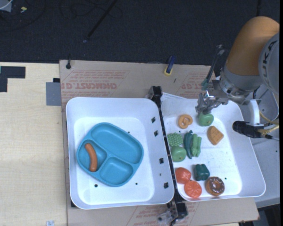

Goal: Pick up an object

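Green ball (pixel 205 119): round, glossy, in right bin's (pixel 247 140) far part; gripper (pixel 205 108) directly above it, finger state unreadable.
Right bin also holds 1 doughnut (pixel 214 186), 2 tomatoes (pixel 183 174); left bin (pixel 108 108) holds blue tray (pixel 118 149) with 1 sausage (pixel 91 156).

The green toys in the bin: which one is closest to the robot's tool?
The round green one at the top of the right bin, right under the tool. The other green toys sit bunched lower down, in the bin's middle, and one dark green piece lies lower still.
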You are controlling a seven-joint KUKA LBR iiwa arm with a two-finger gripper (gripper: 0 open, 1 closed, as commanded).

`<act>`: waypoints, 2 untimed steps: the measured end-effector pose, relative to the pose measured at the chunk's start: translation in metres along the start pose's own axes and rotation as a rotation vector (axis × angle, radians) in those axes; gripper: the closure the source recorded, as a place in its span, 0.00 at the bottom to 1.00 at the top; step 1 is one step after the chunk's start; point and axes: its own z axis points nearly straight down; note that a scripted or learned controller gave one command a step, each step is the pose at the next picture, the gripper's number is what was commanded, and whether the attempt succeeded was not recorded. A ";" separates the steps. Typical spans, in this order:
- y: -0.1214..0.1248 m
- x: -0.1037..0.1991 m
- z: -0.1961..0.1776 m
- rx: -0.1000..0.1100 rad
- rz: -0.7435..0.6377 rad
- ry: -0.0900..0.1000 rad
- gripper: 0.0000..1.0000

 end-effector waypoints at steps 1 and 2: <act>-0.043 0.028 0.012 0.008 -0.002 0.001 1.00; -0.084 0.064 0.009 0.007 -0.002 0.002 1.00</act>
